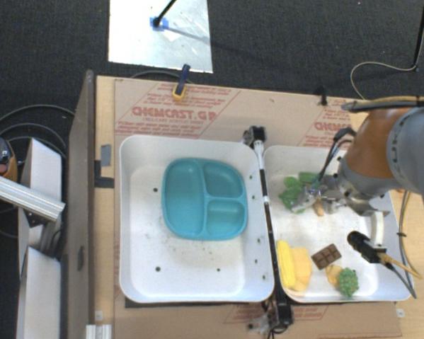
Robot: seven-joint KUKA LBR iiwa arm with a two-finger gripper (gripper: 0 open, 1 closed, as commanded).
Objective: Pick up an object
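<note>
Nearest you, along the front edge of the right bin (292, 161), a yellow corn cob (292, 265) lies lengthwise by the divider. Just to its right is a brown chocolate block (326, 256), and beyond that a small yellow piece (332, 273) touches a green broccoli floret (347, 281).

Further back in the same bin you see the gripper (315, 200), lowered close to the bin floor, with the grey and orange arm (390, 150) coming in from the right. You cannot tell from this angle whether the gripper is spread or pressed together, nor whether it grips anything. A green leafy piece (293, 191) lies just beside it, on its left, near the divider.

Across the divider, the left bin (143, 268) holds a teal divided plate (203, 199), lying flat near its middle.

Behind both bins you see printed cardboard (201, 108), and farthest away a silvery sheet (163, 28) on the dark floor.
</note>
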